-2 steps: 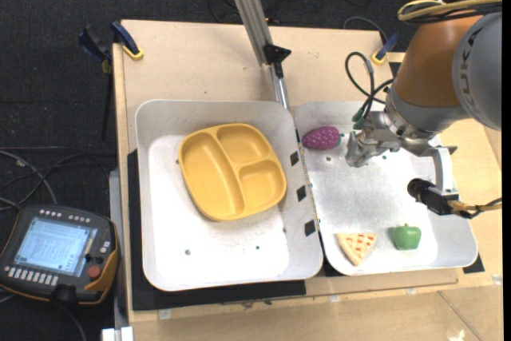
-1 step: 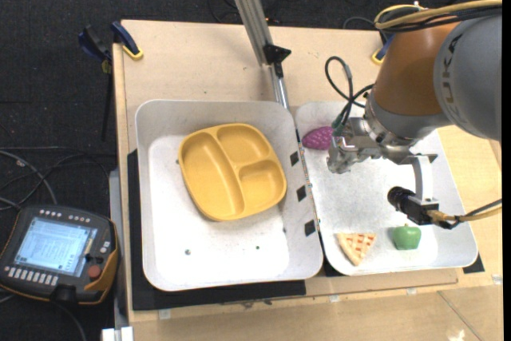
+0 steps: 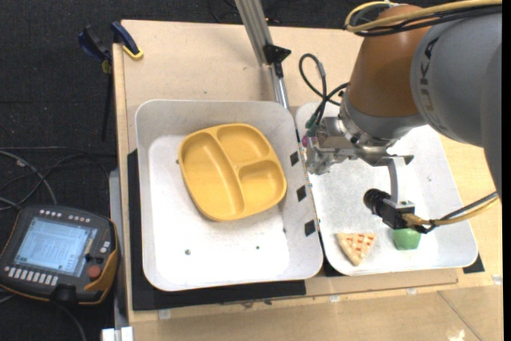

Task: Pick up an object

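A yellow divided plate (image 3: 231, 170) lies in the left bin (image 3: 160, 251). A pizza-slice toy (image 3: 356, 245) and a small green object (image 3: 406, 238) rest near the front of the right bin (image 3: 447, 196). My gripper (image 3: 318, 152) hangs low over the right bin's left edge, close to the divide between the bins, well behind the pizza slice. The arm's orange band and wrist hide most of it from above. I see nothing held in it.
A black fitting with a cable (image 3: 383, 206) hangs off the wrist just behind the green object. A metal pole (image 3: 251, 4) slants across the back of the bench. A teach pendant (image 3: 56, 251) lies on the floor at left.
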